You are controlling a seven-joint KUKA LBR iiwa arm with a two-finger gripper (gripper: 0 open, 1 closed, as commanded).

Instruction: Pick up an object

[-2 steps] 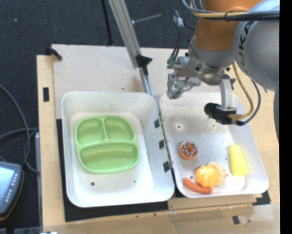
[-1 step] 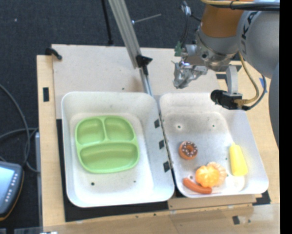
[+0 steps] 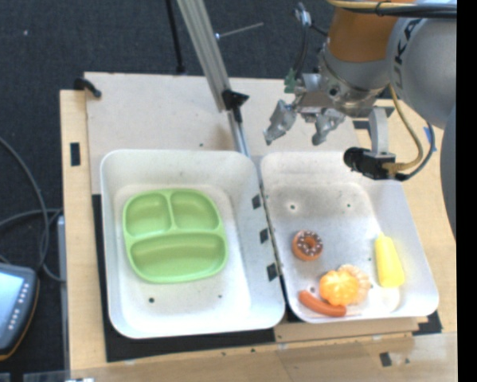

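Four toys (image 3: 342, 285) beneath raised claw (image 3: 302, 127)

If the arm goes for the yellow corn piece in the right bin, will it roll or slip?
The yellow corn piece looks elongated and rounded, so it may roll sideways if nudged across its length. Its surface looks smooth, plastic-like, so a grip could slip. It lies close to the right bin wall, apart from the orange, which may crowd one side of a grasp.
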